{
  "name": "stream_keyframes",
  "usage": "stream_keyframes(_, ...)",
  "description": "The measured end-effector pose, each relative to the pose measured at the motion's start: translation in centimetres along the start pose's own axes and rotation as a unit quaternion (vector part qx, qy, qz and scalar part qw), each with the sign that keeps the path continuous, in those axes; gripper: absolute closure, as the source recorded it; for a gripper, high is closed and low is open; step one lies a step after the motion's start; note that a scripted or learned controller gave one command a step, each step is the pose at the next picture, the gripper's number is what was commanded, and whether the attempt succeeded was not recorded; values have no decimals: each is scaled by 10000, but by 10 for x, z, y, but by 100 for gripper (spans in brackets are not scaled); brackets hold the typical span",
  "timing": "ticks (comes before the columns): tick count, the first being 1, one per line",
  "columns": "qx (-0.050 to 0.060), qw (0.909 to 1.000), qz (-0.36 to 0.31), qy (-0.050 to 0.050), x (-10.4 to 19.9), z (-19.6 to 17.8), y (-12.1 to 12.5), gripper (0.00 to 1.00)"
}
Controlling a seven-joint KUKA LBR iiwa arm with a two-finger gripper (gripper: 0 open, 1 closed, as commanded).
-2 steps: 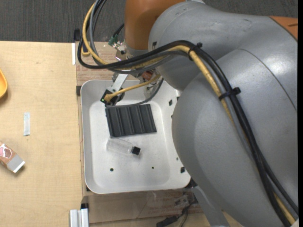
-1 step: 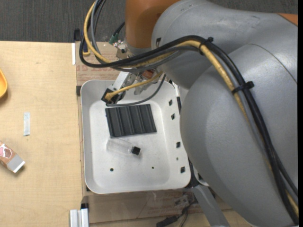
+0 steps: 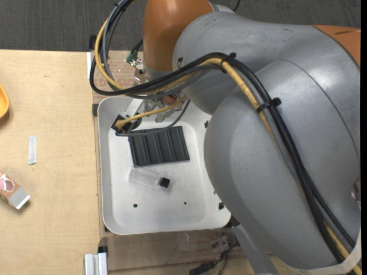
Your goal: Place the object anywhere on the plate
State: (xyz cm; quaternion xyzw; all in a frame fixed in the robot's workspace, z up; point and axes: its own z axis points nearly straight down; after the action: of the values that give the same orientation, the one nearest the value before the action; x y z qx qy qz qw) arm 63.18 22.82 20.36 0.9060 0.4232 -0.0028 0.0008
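Grey arm (image 3: 275,130) covers bin (image 3: 114,211); hand hidden above black ribbed block (image 3: 159,145).

**One camera, high up, angled down**

Just a single fixed view here, looking down at a slant on the bench. The arm (image 3: 269,125) comes in from the right and sits so close to the lens it covers most of that side. One white bin (image 3: 114,211) shows mid-frame, with the wooden bench top (image 3: 46,107) off to the left.
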Motion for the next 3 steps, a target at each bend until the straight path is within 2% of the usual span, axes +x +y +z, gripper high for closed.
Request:
stream_keyframes(1, 2, 9998, -179, -3, 4, 65, 6, 100)
stream_keyframes(2, -3, 9881, -1540, 5, -26, 113, -27, 100)
stream_keyframes(3, 12, 9975, 708, 4, -135, 114, -4, 100)
